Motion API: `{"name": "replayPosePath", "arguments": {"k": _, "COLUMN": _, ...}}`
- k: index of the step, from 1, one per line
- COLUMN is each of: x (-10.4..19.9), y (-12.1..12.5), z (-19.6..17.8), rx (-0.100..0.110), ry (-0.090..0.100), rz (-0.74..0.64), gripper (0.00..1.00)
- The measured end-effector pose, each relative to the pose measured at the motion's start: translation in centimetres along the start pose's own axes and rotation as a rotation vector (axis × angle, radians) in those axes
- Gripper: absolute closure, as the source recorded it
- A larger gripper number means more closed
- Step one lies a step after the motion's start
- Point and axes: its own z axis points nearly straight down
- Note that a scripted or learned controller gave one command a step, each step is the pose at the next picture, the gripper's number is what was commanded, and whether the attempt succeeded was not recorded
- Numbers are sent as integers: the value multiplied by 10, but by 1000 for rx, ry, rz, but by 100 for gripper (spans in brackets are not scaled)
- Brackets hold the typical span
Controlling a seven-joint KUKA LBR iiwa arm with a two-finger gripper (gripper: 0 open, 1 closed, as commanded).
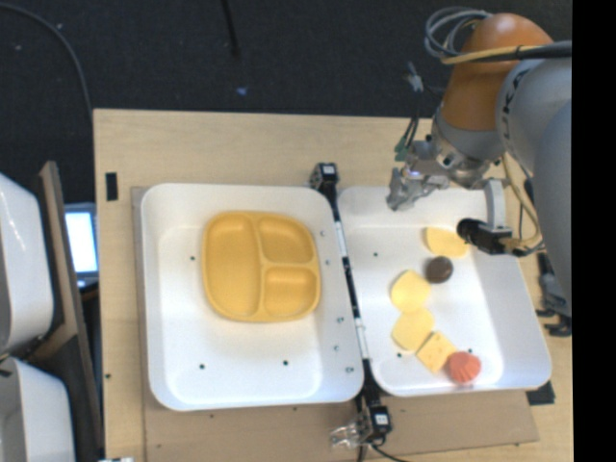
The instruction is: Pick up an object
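Note:
My gripper [404,192] hangs over the far left corner of the right bin [500,354], with nothing visible between its fingers. Below it in that bin lie a yellow oval piece [447,242], a dark brown round piece [439,269], two pale yellow pieces [410,291] [412,329], an orange-yellow block [435,351] and a red ball [464,368]. All of these rest on the bin floor, apart from the gripper.
A yellow divided plate [260,265] lies in the left bin [173,354]. A black clamp [325,174] sits at the far end of the rim between the bins. The arm's grey body and orange band [491,75] rise at the upper right.

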Motion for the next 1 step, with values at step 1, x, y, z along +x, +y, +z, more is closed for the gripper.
{"name": "replayPosePath", "arguments": {"k": 1, "x": 56, "y": -4, "z": -5, "rx": -1, "ry": 1, "rz": -1, "gripper": 100}}
